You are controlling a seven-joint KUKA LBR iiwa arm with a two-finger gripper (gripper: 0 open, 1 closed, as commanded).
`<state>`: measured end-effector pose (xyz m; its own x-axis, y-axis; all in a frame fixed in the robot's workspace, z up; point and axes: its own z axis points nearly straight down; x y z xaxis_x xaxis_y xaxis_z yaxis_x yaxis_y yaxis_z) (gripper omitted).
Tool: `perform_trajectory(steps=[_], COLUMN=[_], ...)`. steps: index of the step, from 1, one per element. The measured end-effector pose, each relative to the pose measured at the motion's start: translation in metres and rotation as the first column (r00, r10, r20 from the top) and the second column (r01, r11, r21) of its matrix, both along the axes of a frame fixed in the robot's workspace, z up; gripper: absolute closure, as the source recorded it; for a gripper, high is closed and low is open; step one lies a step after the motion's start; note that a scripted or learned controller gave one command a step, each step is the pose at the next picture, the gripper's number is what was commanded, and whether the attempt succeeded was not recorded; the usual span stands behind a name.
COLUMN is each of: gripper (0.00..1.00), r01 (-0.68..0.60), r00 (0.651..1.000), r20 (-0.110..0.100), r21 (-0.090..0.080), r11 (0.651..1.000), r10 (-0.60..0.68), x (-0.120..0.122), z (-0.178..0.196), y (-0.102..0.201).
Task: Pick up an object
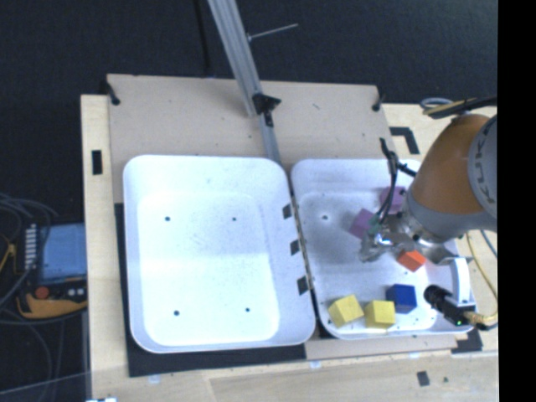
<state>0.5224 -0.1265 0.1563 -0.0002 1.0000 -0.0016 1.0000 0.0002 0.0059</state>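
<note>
The right bin holds several small blocks. A purple block lies near its middle, and a second purple piece sits just behind it, partly hidden by the arm. My gripper hangs low over the bin floor, right beside the front edge of the nearer purple block. An orange block lies just to the gripper's right. A blue block and two yellow blocks sit along the bin's front wall. I see nothing held in the gripper.
The left bin stands beside the right one, with clips on the shared wall. A slanted metal post rises behind the bins. The arm's orange band covers the right bin's far right side.
</note>
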Motion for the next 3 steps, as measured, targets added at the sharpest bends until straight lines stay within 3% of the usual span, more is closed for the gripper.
perform_trajectory(steps=[2,3], gripper=[1.0,1.0], r01=[-0.004,-0.007], r00=[1.0,1.0], r20=[0.002,-0.004], r21=[0.0,0.002], r11=[1.0,1.0], r10=[0.004,0.007], x=[0.01,0.045], z=[0.101,0.089], y=[0.011,0.058])
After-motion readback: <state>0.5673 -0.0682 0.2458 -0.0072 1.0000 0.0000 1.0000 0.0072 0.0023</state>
